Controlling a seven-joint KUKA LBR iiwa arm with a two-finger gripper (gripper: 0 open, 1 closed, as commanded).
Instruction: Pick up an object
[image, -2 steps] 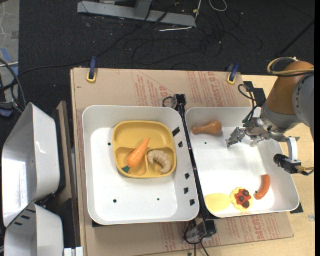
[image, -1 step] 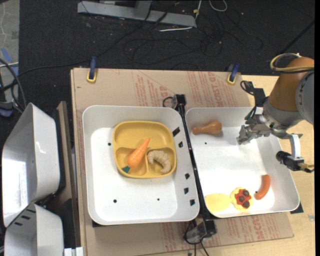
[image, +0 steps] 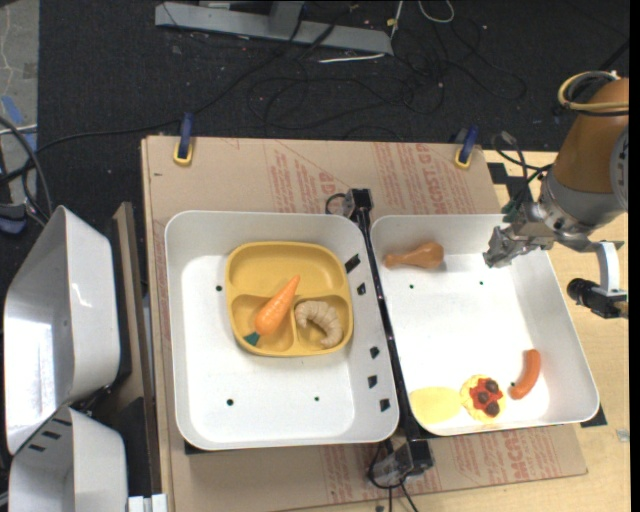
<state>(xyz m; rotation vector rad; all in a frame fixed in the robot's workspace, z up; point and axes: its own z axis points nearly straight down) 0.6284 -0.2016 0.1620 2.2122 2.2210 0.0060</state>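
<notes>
The gripper hangs over the back right corner of the right bin, on the grey arm with its orange band. Its dark fingers point down and left; nothing shows between them. A tan chicken drumstick lies at the back of that bin, a short way left of the gripper. An orange sausage lies near the bin's front right, with a small pizza slice and a pale yellow flat piece along the front.
The left bin holds a yellow divided plate with a carrot and a pale shrimp in its compartments. A black divider runs between the bins. White containers stand off the bench's left.
</notes>
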